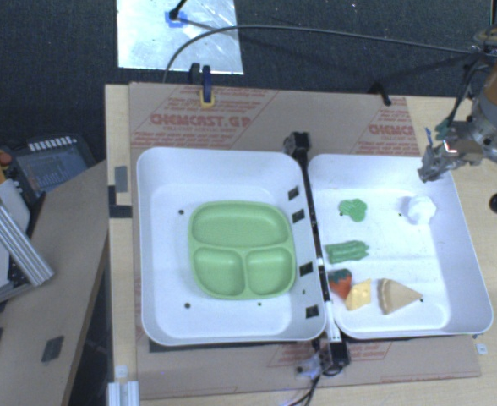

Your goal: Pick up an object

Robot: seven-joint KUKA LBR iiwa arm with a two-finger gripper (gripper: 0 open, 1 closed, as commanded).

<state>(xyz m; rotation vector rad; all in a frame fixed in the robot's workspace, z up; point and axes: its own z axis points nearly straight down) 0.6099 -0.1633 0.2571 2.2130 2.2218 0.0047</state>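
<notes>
Pincer (pixel 432 167) hangs above the far right corner of the right bin (pixel 460 311), tips pointing down; whether it is wide or narrow cannot be told at this size, and nothing is seen held between its tips. It touches none of the objects.

Count: two white bins side by side. Left bin (pixel 160 227) carries one green divided tray (pixel 240 249) with three compartments. Right bin carries six loose objects: one white lump (pixel 418 210) near the pincer, one green leafy piece (pixel 352 209), one green oblong piece (pixel 346 249), one red piece (pixel 341 283), one yellow wedge (pixel 359 295) just beside it, one tan wedge (pixel 397 295) at the near side.

Surface (pixel 79 252) is pale wood, with a cardboard sheet (pixel 232 117) printed in red under both bins. Dark carpet (pixel 46 49) lies beyond, bearing one shiny foil sheet (pixel 181 24). A handheld control unit (pixel 50 169) rests at far left.
</notes>
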